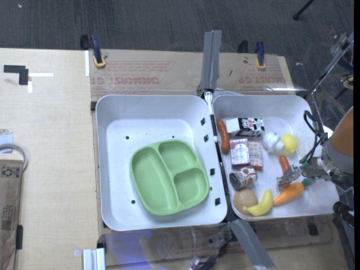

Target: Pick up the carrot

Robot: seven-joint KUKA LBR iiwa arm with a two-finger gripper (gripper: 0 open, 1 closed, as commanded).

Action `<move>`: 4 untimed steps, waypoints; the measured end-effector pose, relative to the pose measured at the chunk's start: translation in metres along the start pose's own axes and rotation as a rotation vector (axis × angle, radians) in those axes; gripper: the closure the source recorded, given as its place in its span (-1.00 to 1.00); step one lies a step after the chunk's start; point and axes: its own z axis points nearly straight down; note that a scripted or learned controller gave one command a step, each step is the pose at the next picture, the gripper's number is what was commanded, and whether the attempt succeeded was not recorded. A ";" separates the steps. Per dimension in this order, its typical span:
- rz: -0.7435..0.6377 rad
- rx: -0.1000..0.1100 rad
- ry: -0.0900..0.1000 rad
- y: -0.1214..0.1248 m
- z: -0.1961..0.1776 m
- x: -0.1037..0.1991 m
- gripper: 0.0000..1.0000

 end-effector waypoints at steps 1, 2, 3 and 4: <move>0.243 -0.003 -0.009 -0.001 0.001 0.023 -1.00; 0.255 -0.002 -0.010 -0.002 0.001 0.049 -1.00; 0.257 0.001 -0.010 -0.002 -0.005 0.049 1.00; -0.151 -0.001 -0.011 -0.002 0.002 0.089 1.00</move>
